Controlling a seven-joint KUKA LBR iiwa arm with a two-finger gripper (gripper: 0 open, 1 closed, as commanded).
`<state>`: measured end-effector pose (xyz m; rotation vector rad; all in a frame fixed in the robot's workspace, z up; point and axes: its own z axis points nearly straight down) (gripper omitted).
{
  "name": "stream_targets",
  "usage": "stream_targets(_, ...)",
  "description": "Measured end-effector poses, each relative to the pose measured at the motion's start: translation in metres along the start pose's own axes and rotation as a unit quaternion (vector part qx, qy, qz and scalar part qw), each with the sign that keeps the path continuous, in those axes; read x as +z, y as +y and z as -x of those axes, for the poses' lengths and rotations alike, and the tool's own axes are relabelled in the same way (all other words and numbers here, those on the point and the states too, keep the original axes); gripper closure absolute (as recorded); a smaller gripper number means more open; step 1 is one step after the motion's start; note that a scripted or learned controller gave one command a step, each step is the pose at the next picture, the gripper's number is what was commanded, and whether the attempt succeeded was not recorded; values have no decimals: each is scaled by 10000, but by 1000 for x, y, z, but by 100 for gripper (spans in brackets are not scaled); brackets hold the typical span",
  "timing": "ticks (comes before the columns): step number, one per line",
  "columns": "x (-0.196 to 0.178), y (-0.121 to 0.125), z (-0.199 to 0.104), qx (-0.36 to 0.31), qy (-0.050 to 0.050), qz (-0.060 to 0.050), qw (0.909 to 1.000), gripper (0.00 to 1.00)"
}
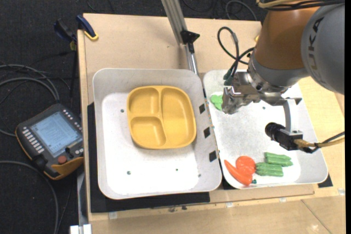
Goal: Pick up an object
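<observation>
Two white bins sat side by side on the bench, and the arm [296, 35] came in from the right over the right bin [307, 123]. In the camera view the left bin [109, 134] held just a yellow divided plate [162, 117], three compartments, lying flat a bit above the bin's middle. The right bin had all the small stuff: a light green object [216, 101] up near its top left corner, mostly hidden under the wrist so I honestly couldn't say what it was, then along the bottom edge an orange carrot [236, 172] touching a red tomato-looking thing [245, 163], and just beside those two green pea pods [273, 164] stacked close together. The gripper [230, 104] hung right next to that light green object, at the bin's upper left, but the grey wrist blocked the view from above, so whether the claw was spread or closed, or had anything pinched in it, I couldn't tell. Black cables looped off the wrist, and a small black camera-like module [282, 136] stuck out lower right over the bin floor. Off to the left on the floor sat the teach pendant [52, 140] with its screen lit.
</observation>
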<state>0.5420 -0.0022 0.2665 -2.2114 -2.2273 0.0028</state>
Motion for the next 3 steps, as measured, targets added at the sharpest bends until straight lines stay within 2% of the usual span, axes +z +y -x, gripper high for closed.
stream_targets(1, 6, 15, -49, -4, 0, 18, 10000, 100)
stream_targets(2, 23, 16, -91, 2, -1, 1, 10000, 100)
stream_targets(3, 26, 26, -98, 18, -8, 17, 10000, 100)
